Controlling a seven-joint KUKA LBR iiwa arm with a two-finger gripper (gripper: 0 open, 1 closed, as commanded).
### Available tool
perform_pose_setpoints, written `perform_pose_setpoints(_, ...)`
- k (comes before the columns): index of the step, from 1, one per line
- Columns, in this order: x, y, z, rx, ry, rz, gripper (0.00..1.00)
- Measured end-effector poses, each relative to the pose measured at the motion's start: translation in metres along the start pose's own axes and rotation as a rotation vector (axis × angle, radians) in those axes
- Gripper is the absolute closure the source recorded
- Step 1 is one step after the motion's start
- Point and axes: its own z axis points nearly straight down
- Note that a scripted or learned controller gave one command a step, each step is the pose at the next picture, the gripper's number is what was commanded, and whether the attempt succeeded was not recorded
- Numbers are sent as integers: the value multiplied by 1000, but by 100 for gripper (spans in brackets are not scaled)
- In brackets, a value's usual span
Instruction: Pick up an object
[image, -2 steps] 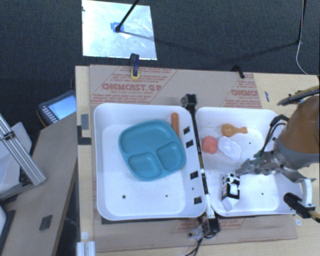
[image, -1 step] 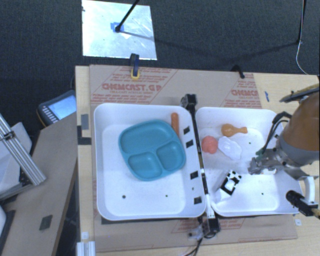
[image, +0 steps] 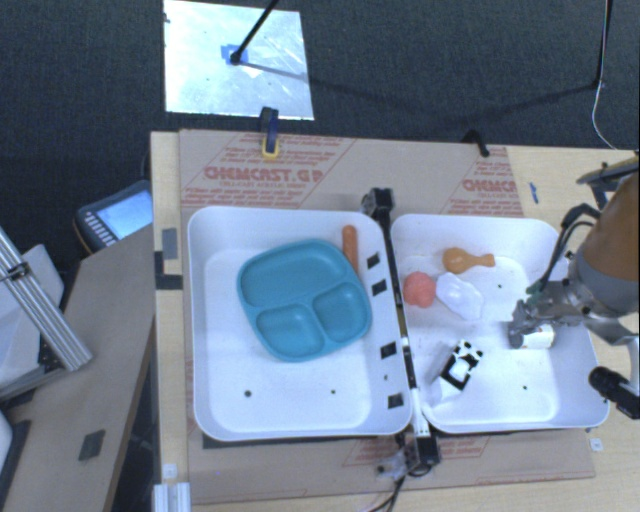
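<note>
Looking down on the bench, we see the arm (image: 608, 250) reaching into the right bin (image: 500, 405), with the claw (image: 522, 332) low over the floor near the bin's right wall. We cannot tell whether the claw is wide or narrow; it is dark and small from this angle. A small white piece (image: 541, 339) lies just beside it, perhaps touching, and we cannot say whether it is a loose object or part of the tool.

The pickable things sit to the claw's left in the same bin: a white lump (image: 462, 297) touching a pink ball (image: 419, 290), an orange drumstick (image: 467, 261) behind them, and a black-and-white toy (image: 460, 366) nearer the front, by the divider. The left bin (image: 225, 400) holds a blue tray (image: 300, 300) with an orange stick (image: 349, 246) at its far edge.

We judge all of these to be light toy pieces, probably plastic or foam, and hardly fragile. The ball looks smooth and round, so it would likely roll or squirt out of a pinch; we would close across its middle. The drumstick offers a thin handle end, a surer hold. The white lump is nearest, but its shape is unclear to us, and its contact with the ball could spoil a clean grasp. The toy stands apart from the rest, which we think makes it the easier target.
</note>
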Motion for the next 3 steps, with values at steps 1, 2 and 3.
perform_pose_setpoints(1, 0, 2, -43, -2, 0, 0, 100)
perform_pose_setpoints(2, 47, 7, -37, 3, 3, -4, 100)
perform_pose_setpoints(3, 90, 18, -40, 2, 3, -5, 100)
